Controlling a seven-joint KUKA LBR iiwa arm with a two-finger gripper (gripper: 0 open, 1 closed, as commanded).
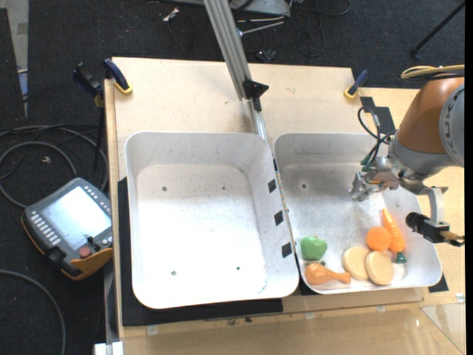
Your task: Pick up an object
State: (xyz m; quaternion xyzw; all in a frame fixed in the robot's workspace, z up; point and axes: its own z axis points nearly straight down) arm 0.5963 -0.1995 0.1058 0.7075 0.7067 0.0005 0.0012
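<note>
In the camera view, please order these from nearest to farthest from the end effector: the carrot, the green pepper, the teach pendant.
From the end effector:
1. Carrot, just below it in the right bin.
2. Green pepper, lower left, near the bin divider.
3. Teach pendant, far left, on the floor beside the bench.

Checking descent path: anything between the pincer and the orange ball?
Camera view: bare white bin floor between the pincer and orange ball; the carrot lies just right.

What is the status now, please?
End effector above right bin, holding nothing visible. Toy food clustered at near edge: green pepper, orange, carrot. Nothing blocking.
</note>
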